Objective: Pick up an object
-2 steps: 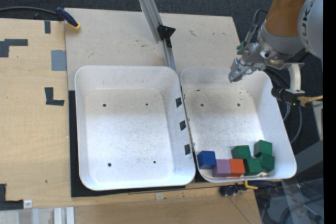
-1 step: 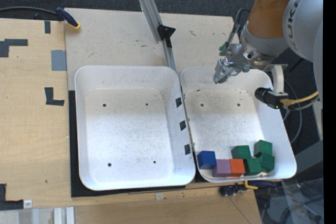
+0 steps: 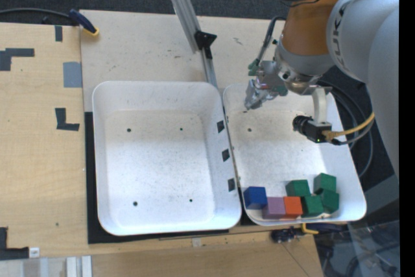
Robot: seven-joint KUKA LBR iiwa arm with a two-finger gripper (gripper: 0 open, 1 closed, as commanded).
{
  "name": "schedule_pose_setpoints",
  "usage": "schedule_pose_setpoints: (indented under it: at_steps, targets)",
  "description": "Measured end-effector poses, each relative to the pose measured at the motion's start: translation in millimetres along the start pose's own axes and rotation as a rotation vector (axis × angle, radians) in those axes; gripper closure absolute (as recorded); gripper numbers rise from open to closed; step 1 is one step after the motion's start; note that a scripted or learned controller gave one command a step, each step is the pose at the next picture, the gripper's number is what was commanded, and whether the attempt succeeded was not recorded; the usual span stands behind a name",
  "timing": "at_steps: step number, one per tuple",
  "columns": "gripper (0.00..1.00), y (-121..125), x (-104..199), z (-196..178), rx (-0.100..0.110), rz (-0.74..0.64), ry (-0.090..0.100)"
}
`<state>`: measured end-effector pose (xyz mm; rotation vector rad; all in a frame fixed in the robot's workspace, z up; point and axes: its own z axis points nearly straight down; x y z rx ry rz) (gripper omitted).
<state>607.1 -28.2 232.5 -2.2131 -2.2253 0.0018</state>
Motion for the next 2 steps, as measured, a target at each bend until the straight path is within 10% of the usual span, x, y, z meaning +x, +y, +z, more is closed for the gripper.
schedule_pose_setpoints:
  at_steps: [2]
  targets:
    - [1.00, -23, 102, 1, 0.000, -0.001, 0.000]
